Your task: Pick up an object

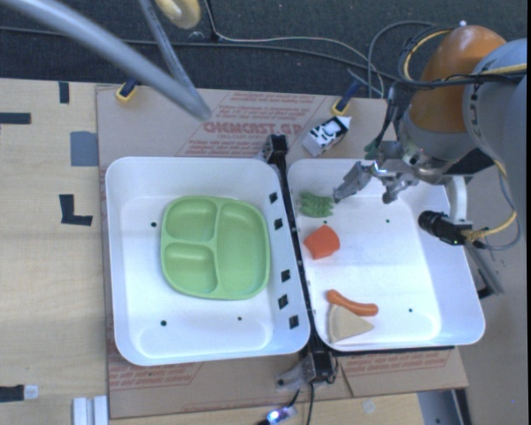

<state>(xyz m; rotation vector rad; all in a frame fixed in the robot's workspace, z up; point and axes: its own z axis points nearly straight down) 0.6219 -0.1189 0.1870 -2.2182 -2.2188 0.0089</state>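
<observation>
I'm hovering the claw (369, 181), fingers seemingly spread and holding nothing. The green leafy piece (316, 204) is lying just below-left of it; I'm aiming to descend centred over it before closing.

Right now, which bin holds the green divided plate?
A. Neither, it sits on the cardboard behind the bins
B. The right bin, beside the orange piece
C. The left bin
C. The green divided plate lies flat in the left bin, while the right bin holds the small food items such as the orange piece.
</observation>
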